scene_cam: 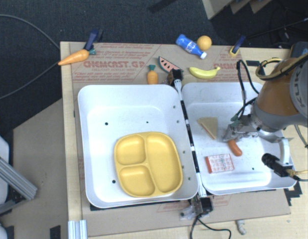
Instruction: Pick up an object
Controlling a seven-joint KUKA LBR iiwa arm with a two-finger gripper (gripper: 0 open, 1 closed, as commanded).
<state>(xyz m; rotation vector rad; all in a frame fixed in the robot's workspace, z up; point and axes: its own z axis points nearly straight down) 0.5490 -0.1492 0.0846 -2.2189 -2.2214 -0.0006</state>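
Observation:
In the right bin (253, 179) lie a tan wedge-shaped slice (209, 127), a small orange sausage (236, 149) and a red-and-white packet (220, 163). My gripper (234, 133) is low in this bin, between the tan slice and the sausage, its tip just above the sausage's upper end. The grey arm with its orange band (276, 96) reaches in from the right and hides the bin's right part. I see nothing lifted off the bin floor.
A yellow divided plate (147, 163) lies in the left bin (94, 108). Behind the bins on the board are a carrot (74, 58), a watermelon slice (166, 63), a banana (204, 72), a blue bottle (190, 46) and an orange ball (204, 42).

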